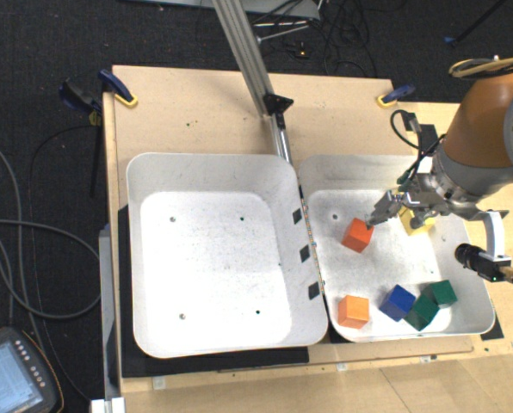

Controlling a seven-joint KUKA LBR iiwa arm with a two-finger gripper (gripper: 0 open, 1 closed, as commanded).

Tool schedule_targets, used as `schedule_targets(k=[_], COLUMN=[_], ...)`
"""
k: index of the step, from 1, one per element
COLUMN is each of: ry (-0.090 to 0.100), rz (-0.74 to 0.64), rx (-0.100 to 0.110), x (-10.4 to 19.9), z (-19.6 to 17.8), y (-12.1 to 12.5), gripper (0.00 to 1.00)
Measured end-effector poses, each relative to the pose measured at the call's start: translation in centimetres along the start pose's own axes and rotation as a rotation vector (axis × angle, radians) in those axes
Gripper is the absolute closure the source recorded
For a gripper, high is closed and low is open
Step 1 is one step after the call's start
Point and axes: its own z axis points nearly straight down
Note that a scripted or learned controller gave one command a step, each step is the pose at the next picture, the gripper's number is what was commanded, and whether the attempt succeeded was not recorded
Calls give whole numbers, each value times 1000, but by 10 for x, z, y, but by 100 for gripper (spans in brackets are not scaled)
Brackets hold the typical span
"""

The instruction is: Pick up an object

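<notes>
fingers (386,211) slightly parted, holding nothing, one tip just beside a tilted orange cube (356,235) in the right bin (325,179); matte blocks elsewhere.

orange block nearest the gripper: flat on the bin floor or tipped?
Tipped. The orange block sits in the right bin with a corner up and slanted faces showing, beside the gripper. Whether the fingers touch it, cannot tell.

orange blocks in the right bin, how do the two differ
The upper orange block sits mid-bin, right beside the hand; the lower orange block lies near the front rim, away from it. The upper one looks redder and is turned cornerwise; the lower one looks paler and sits squarer to the bin. Both are small cube-like blocks resting on the bin floor.
</notes>
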Motion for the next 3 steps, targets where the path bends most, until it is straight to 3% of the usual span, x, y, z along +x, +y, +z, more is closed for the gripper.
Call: schedule_targets(k=[1, 2, 3], ry=[0, -1, -2], rz=[0, 0, -3], rx=[0, -7, -11], x=[8, 7, 14], z=[47, 33, -17], y=[-4, -2, -7], gripper=[0, 100, 100])
